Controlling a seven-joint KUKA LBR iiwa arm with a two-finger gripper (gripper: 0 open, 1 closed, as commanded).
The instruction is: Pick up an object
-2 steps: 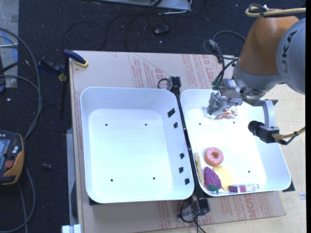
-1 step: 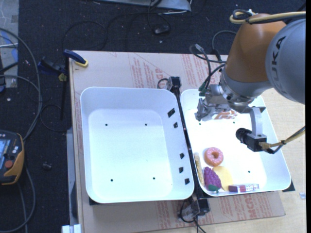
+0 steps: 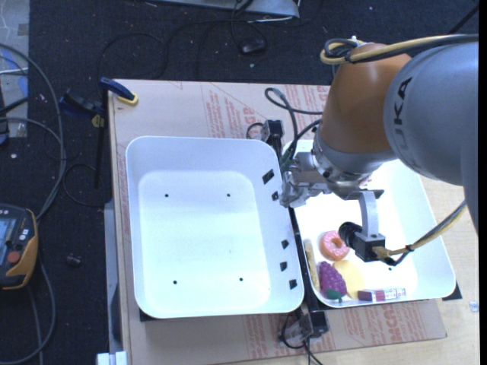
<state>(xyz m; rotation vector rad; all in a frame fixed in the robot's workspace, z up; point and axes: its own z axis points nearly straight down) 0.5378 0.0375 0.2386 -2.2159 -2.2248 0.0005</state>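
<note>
My gripper [image 3: 299, 191] hangs over the near left part of the right bin [image 3: 426, 226], close to the wall between the two bins, mostly covered by the arm's orange and grey wrist. In that bin's front left corner lie a pink frosted donut [image 3: 332, 243], a purple bunch of grapes [image 3: 332, 278], a yellow piece [image 3: 348, 269] between them, a thin tan stick [image 3: 310, 255] along the left wall, and a small red and white bar [image 3: 383, 294] at the front rim. The donut lies just in front of the gripper, apart from it.
The left bin [image 3: 152, 204] stands beside the right one, their rims nearly touching. Cables and a blue and yellow clamp [image 3: 114, 91] lie at the bench's back left corner. The arm covers the back of the right bin.
</note>
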